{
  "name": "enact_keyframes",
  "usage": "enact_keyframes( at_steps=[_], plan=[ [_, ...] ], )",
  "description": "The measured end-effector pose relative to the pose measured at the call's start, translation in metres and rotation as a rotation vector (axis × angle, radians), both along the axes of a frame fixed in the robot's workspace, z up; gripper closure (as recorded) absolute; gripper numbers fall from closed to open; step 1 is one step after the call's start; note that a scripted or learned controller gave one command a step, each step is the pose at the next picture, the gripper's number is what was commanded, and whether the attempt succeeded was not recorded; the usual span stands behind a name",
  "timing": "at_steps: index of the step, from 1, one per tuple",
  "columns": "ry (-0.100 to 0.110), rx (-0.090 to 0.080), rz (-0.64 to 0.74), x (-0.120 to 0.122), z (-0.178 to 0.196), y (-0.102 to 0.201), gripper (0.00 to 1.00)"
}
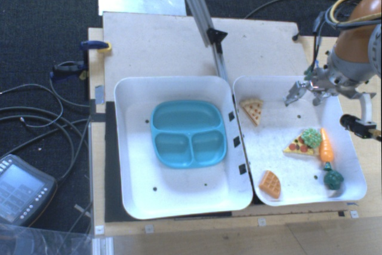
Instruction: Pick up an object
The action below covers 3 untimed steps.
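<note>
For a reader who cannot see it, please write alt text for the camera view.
The grey arm's open two-finger gripper hovers over the right white bin, which holds toy pizza slices, a waffle, a carrot and broccoli. The left white bin holds a blue divided plate.

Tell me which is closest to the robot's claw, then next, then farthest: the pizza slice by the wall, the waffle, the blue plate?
1. Pizza slice, left of the gripper.
2. Waffle, right bin's near corner.
3. Blue plate, in the left bin.
</note>
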<state>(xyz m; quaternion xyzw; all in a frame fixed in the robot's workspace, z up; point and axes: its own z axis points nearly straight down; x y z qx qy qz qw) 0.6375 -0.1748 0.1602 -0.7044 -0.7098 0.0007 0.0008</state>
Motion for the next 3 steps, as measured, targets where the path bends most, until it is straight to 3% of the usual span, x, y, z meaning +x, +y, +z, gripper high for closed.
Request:
enact_keyframes(
  at_steps=[1,2,3],
  plan=[
    [0.000,0.000,0.000,0.009,-0.049,0.003,0.00],
    [-0.007,-0.002,0.003,0.011,-0.034,0.002,1.00],
    [-0.011,-0.002,0.000,0.012,0.032,0.002,1.00]
  ],
)
